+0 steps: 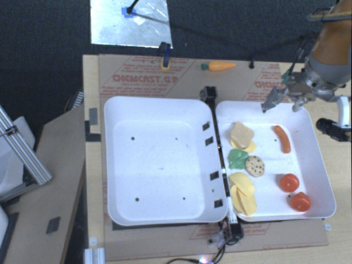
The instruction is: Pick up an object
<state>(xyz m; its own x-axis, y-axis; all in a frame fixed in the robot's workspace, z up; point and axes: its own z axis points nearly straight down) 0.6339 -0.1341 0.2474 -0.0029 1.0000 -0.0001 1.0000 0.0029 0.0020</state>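
Note:
The right bin (316, 158) holds several toy foods: a tan bread slice (241, 133), a green piece (237, 158), a chocolate-chip cookie (254, 166), yellow slices (242, 192), a red sausage (282, 138) and two red tomatoes (289, 182) (300, 202). My gripper (284, 102) hangs open over the bin's far rim, its two fingers spread apart with nothing between them. It is above and behind the sausage, apart from every object.
The left bin (159, 158) stands beside the right one, joined by a black divider (216, 147). An orange carrot (218, 66) and a blue-yellow clip (164, 56) lie on the cardboard behind the bins. A shiny sheet (130, 15) sits at the back.

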